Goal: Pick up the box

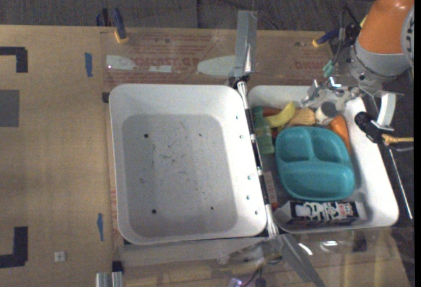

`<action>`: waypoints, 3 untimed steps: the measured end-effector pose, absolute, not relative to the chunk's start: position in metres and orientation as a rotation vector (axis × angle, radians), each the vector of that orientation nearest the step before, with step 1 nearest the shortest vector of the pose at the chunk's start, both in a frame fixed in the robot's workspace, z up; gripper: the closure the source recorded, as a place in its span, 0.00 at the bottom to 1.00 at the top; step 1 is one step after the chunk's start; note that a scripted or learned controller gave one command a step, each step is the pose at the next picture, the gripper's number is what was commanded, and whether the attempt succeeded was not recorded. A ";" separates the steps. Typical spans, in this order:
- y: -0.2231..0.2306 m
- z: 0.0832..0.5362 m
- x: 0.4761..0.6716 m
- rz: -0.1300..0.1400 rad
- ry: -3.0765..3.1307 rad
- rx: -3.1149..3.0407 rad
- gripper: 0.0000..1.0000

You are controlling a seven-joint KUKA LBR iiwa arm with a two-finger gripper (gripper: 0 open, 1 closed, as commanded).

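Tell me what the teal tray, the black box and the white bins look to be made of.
Teal tray: likely moulded plastic, matte with a soft sheen, rounded compartments. Black box: probably printed cardboard, given its flat faces, straight edges and white lettering, though a glossy wrap is possible. White bins: apparently smooth plastic, with rounded corners and a rolled rim; the left one's floor looks scuffed and speckled.

A teal divided plate (pixel 314 163) lies upside down in the middle of the right bin (pixel 383 203). A banana (pixel 281 114) and carrot (pixel 339 126) sit near its far edge. The left bin (pixel 125 114) adjoins it.
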State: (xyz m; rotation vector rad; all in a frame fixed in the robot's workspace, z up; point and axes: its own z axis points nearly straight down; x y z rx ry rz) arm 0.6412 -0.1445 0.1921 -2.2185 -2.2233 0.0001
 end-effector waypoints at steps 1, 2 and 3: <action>-0.193 0.128 0.589 0.001 -2.233 -2.210 0.00; -0.224 0.180 0.499 0.001 -2.052 -2.376 0.00; -0.169 0.089 0.482 -0.009 -1.808 -2.581 0.00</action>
